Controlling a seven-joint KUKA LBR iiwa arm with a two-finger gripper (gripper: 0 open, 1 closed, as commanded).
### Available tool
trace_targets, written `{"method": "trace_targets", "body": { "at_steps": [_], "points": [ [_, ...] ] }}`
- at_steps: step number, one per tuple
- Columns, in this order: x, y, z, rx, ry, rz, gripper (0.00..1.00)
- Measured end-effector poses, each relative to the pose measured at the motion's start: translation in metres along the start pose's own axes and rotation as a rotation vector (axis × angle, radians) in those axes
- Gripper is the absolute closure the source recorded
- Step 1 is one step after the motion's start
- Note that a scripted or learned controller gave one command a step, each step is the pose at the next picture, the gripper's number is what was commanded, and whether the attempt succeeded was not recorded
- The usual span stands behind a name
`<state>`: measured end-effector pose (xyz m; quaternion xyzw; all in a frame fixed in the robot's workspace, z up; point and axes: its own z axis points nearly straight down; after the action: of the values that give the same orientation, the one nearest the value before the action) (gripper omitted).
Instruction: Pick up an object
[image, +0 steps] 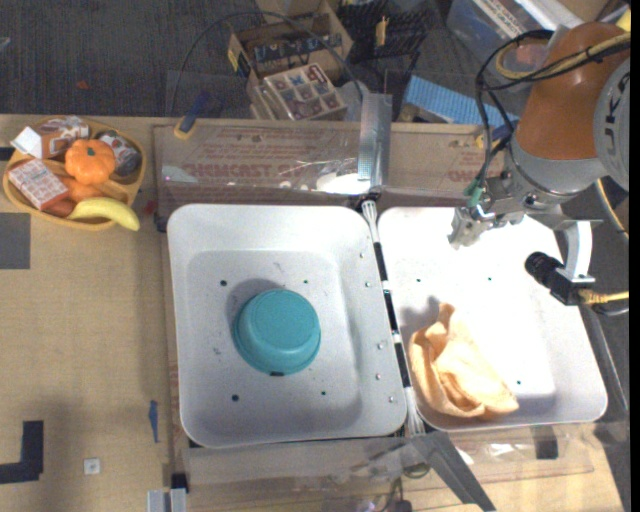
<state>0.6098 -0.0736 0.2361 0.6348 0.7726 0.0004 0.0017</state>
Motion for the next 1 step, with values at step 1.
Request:
{"method": "trace_targets", "body": {
  "at_steps": [1],
  "points": [
    [0.0003,0.0000,0.0001,0.000,0.000,0.000,0.00]
  ]
}}
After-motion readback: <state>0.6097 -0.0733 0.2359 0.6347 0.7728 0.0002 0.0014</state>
